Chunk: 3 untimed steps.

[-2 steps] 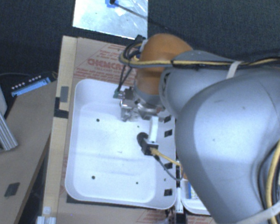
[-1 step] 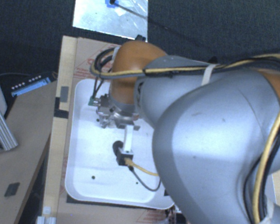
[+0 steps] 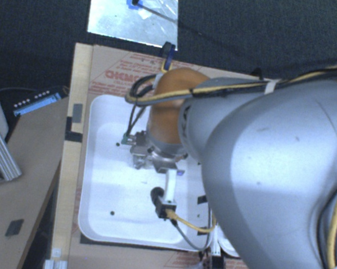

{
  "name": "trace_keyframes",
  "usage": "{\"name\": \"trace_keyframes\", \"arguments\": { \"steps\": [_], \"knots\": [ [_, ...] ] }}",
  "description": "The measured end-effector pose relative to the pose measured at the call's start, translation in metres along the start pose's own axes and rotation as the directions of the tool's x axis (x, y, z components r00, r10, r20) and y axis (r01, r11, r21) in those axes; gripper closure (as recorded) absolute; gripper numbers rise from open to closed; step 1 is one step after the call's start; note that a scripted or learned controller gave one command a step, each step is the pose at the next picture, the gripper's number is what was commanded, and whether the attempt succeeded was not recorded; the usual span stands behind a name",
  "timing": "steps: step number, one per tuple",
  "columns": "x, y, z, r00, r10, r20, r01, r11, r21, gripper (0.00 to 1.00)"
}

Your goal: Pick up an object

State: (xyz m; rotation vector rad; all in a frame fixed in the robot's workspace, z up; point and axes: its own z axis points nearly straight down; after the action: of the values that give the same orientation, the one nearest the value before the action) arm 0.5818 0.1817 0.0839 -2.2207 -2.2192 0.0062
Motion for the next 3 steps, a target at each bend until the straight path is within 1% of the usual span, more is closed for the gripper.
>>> {"name": "trace_keyframes", "arguments": {
  "steps": [1,2,3],
  "knots": [
    [0.047,-0.081,-0.133,1.0,-0.012,-0.01,0.012,1.0,-0.012,1.0],
    [-0.021,-0.097,-0.063,1.0,0.004,0.002,-0.004,1.0,0.002,1.0],
    [-0.048,-0.094,-0.162,1.0,0.0,-0.004,-0.001,1.0,-0.015,1.0]
  ]
}}
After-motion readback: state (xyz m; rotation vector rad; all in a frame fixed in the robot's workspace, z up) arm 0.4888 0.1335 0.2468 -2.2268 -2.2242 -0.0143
